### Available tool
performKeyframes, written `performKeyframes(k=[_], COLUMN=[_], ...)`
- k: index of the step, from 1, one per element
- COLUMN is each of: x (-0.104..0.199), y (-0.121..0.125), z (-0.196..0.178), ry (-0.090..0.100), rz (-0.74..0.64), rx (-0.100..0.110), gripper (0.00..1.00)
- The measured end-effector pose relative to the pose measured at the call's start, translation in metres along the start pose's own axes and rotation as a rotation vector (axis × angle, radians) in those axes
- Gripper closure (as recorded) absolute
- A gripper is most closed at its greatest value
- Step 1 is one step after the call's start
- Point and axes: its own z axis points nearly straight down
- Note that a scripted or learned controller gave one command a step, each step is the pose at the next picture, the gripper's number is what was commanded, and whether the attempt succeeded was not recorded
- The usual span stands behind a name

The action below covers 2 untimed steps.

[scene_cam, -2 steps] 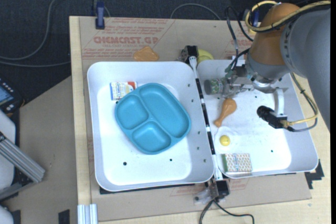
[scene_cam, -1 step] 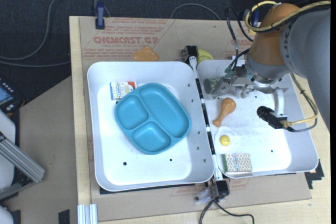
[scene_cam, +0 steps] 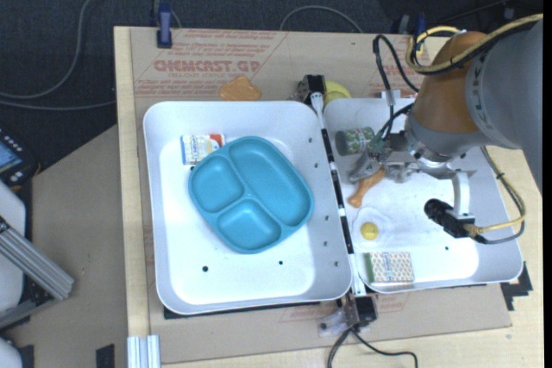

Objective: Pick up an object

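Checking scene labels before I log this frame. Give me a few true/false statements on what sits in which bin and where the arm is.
1. The blue divided plate lies in the left bin. True.
2. The small yellow object lies in the left bin. False: it lies in the right bin, below the orange object.
3. The arm's gripper is over the right bin. True.
4. The blue divided plate has four compartments. False: three show.
5. A small printed packet lies at the near edge of the right bin. True.
6. The green can stands on the blue divided plate. False: it is in the right bin, near its far left corner.
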Motion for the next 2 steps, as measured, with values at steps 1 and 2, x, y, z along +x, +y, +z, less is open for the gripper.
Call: performKeyframes(k=[1, 2], x=[0.000, 0.080], y=[0.002, 0.031], z=[-0.011, -0.108], ry=[-0.001, 0.001], rz=[-0.001, -0.012], rx=[-0.006, -0.019], gripper=[1.00, 1.00])
